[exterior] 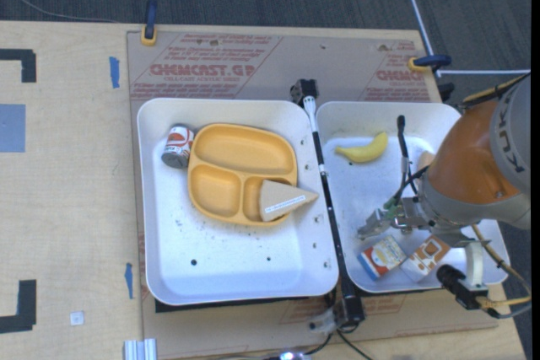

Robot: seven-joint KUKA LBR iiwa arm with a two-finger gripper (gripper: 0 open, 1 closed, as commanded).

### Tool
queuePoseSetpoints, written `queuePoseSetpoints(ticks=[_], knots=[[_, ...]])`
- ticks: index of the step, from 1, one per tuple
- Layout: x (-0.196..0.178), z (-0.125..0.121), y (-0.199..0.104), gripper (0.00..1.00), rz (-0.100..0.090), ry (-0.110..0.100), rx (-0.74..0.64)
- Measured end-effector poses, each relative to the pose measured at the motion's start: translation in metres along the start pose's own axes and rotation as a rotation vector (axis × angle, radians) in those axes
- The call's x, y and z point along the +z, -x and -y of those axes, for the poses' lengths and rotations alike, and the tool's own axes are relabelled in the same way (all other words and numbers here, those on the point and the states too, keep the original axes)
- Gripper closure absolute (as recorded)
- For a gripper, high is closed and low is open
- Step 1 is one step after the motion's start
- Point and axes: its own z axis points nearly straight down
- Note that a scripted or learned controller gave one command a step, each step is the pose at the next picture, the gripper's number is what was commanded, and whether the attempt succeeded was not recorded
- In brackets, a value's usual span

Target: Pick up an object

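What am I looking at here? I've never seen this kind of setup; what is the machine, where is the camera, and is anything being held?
One camera looks down at a slant on a bench with two white bins. The grey and orange shape at right is a robot arm; its gripper hangs low in the right bin. That bin holds a banana and two small cartons. The left bin holds a yellow divided plate, a pale wedge on it, and a small can beside it. I can't tell whether anything is held.
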Motion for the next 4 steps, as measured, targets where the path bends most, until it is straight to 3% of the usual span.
queuePoseSetpoints(ticks=[1,2,3,4], knots=[[-0.011,-0.002,0.005,1.0,0.013,0.013,0.004],[-0.011,-0.002,0.005,0.0,0.013,0.012,0.004],[0.0,0.0,-0.001,0.0,0.001,0.0,0.0],[-0.011,-0.003,0.004,1.0,0.014,0.012,0.004]])
